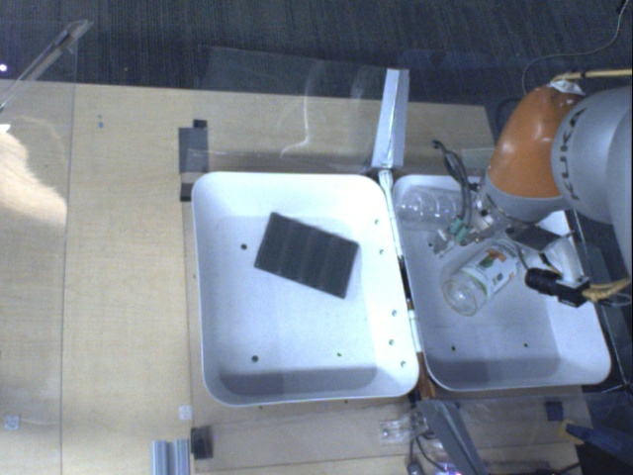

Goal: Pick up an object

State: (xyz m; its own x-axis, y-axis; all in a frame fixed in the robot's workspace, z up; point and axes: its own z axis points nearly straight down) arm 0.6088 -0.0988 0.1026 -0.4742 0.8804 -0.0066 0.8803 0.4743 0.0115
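Observation:
A clear plastic bottle (480, 277) with a label lies tilted in the right bin (514, 359). A second clear bottle (427, 206) lies at that bin's far left corner. My gripper (462, 230) hangs over the right bin between the two bottles, just above the labelled one's upper end. The arm's grey wrist and orange band (522, 146) cover the bin's far right part. I cannot tell whether the gripper touches either bottle. A dark grey rectangular pad (307, 254) lies flat in the left bin (297, 364).
A black cable with a connector (554, 285) runs from the wrist over the right bin's right side. A clear upright divider (388, 132) stands behind the bins. The bench (109, 295) stretches bare to the left.

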